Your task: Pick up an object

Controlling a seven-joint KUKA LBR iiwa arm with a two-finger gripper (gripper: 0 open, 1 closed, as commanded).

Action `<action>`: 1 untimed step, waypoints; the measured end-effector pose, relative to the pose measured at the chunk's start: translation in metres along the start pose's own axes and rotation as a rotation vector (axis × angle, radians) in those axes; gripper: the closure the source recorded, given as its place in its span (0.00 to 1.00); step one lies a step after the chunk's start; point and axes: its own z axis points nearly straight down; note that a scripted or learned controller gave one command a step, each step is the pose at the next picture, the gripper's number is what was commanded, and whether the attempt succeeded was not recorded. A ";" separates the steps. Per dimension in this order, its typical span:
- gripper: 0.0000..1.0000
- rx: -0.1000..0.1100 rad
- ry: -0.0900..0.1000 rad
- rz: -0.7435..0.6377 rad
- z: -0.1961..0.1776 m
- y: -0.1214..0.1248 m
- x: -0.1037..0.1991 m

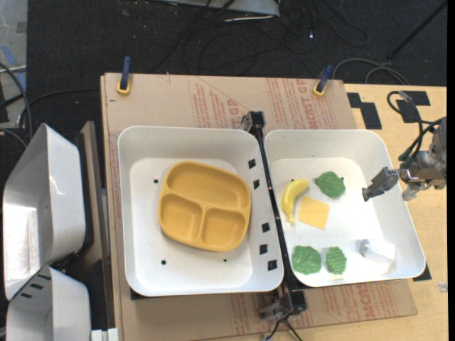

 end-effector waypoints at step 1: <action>0.00 0.006 0.002 0.004 0.061 -0.004 -0.007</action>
